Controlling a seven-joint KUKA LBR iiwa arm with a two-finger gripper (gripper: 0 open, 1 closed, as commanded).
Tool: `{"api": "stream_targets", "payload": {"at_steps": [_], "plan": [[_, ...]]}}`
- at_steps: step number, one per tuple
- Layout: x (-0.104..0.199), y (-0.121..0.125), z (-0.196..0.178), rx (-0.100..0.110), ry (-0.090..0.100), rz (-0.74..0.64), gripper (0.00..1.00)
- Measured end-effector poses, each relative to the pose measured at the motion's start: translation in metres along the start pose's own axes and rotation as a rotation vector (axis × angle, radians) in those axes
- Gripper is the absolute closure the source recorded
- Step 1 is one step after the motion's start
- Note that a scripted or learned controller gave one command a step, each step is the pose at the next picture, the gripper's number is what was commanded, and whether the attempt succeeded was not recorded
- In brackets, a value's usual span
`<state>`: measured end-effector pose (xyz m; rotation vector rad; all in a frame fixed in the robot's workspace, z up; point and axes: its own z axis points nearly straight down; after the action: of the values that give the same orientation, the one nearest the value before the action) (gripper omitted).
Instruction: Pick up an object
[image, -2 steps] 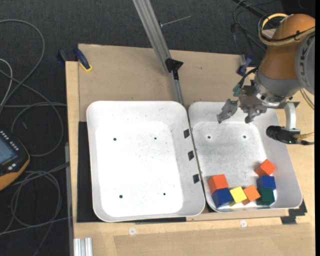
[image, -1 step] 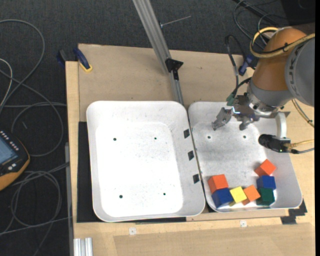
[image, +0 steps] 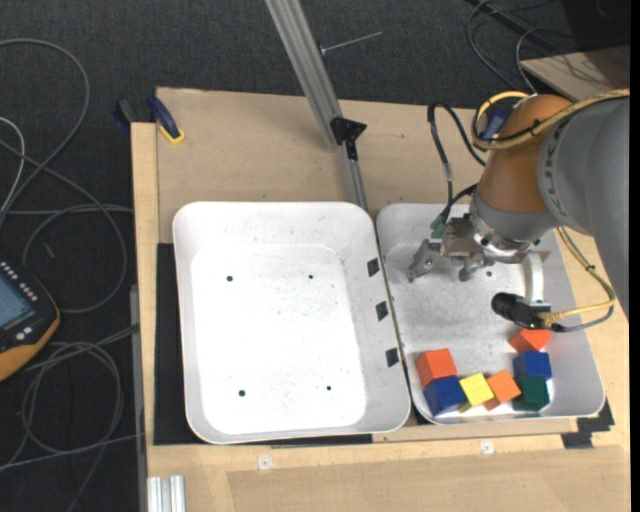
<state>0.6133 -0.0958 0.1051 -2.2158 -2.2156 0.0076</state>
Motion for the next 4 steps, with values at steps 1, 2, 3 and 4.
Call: {"api": "stream_targets", "payload": {"at_steps": [1,2,3,4], "plan": [[0.0,0.003,-0.015,-0.011,-0.001,0.0,1.0],[-0.001,0.008,-0.06,-0.016,-0.003,-0.002,1.0],[-0.004,0.015,-0.124,-0.018,-0.004,-0.002,1.0],[-0.004,0.016,-0.164,-0.016,-0.003,-0.002,1.0]]}}
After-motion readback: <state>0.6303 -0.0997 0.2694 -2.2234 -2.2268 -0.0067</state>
